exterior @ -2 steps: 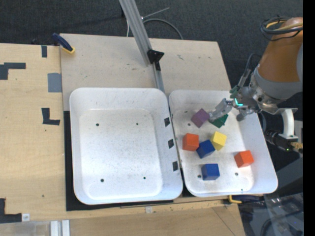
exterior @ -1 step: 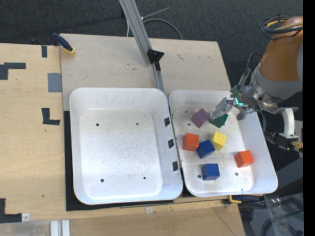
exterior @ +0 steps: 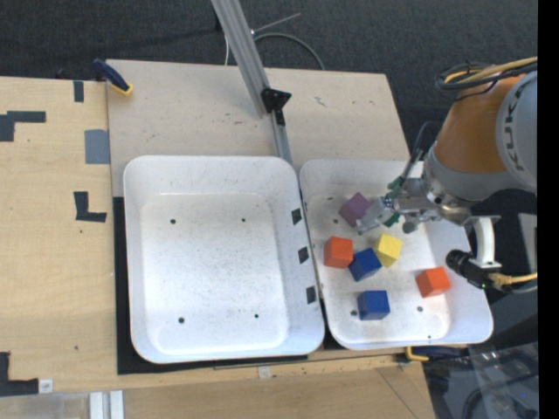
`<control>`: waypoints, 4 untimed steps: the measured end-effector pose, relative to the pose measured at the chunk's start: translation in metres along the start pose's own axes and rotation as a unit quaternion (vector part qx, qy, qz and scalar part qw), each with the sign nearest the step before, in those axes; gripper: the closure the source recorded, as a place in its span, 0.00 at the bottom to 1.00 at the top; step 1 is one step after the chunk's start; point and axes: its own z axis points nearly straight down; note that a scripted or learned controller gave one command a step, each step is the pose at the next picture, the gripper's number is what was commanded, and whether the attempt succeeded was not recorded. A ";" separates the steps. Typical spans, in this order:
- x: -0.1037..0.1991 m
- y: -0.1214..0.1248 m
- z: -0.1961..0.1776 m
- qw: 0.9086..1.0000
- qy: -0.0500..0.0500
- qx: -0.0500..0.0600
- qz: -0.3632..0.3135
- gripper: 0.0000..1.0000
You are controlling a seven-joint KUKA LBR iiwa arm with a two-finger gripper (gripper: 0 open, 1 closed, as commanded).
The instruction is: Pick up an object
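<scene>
**Claw low over the right bin's blocks**

Part of the lettering "KU" reads on the arm's grey housing at the frame's right edge; no other writing is legible. The arm reaches in from the right, its orange band above the wrist, and bends down over the right bin. The claw sits between the purple block and the yellow block, close to both; whether it is released or clenched cannot be told. Below lie an orange block, a blue block touching the yellow one, another blue block and a second orange block. The left bin rests beside it on the worktop
</scene>
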 end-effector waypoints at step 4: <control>0.002 0.004 0.007 1.000 0.000 -0.006 -0.001 1.00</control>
